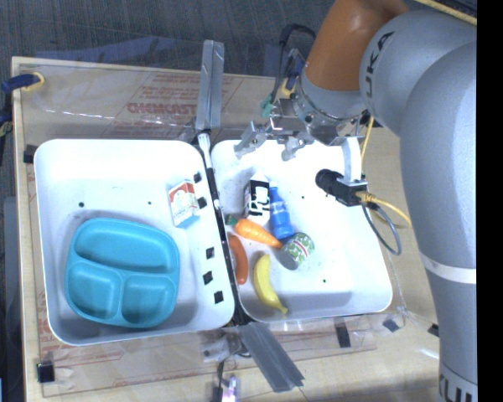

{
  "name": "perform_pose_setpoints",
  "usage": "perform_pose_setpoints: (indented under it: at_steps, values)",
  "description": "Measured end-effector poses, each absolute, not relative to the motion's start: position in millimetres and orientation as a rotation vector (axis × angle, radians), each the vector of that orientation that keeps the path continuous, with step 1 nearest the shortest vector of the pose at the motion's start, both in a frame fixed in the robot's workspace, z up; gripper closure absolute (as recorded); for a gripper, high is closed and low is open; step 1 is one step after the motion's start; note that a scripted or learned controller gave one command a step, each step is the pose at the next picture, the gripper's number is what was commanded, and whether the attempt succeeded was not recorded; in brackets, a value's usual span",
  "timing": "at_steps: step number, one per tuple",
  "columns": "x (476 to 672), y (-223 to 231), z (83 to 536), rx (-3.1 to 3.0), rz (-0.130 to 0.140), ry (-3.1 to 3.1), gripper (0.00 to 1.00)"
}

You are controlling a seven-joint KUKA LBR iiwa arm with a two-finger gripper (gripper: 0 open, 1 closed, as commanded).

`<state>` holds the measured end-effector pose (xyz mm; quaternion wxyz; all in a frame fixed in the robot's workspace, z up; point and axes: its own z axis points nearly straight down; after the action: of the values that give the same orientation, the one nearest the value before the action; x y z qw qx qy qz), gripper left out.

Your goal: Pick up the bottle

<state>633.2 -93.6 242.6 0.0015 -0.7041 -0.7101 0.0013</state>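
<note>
At the far edge of the right bin (365, 287), the hand (272, 145) hangs from the grey arm (419, 99), whose orange band (344, 40) sits just above the wrist. Its two pale fingers (250, 138) stand apart with nothing between them. The bottle (280, 213), blue with a lighter label, lies on its side on the bin floor nearer the front than the hand, clear of the fingers and not touched by them. Its length runs roughly from the far edge toward the near edge.

Just beside the bottle on its left is a small black-and-white packet (258, 198). An orange carrot (256, 232) lies across the bottle's near end, touching or almost touching it. A green-patterned can (298, 249) lies on its side just right of the carrot's tip. A yellow banana (267, 282) lies toward the near edge of this bin, and a red-orange sausage-shaped thing (238, 257) lies along the bin's left wall beside it.

The left bin (59, 170) holds a blue divided tray (123, 270) in its near half, with three compartments showing. A small red-and-white carton (182, 202) lies against that bin's right wall, well apart from the tray's far rim.

Both bins rest side by side on the surface (109, 99), with a grey bar (208, 86) running from between them toward the far edge
</note>
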Motion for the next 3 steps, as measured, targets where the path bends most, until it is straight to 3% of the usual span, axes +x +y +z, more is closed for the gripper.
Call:
perform_pose_setpoints:
  at_steps: [1, 2, 3]
  values:
    - [576.2, -143.5, 213.0, -2.093, 0.003, -2.340, 0.00]
    - [569.3, -188.6, 122.3, -2.168, -0.015, -2.294, 0.00]
    - [579.3, -187.3, 113.3, -1.850, -0.018, -2.578, 0.00]
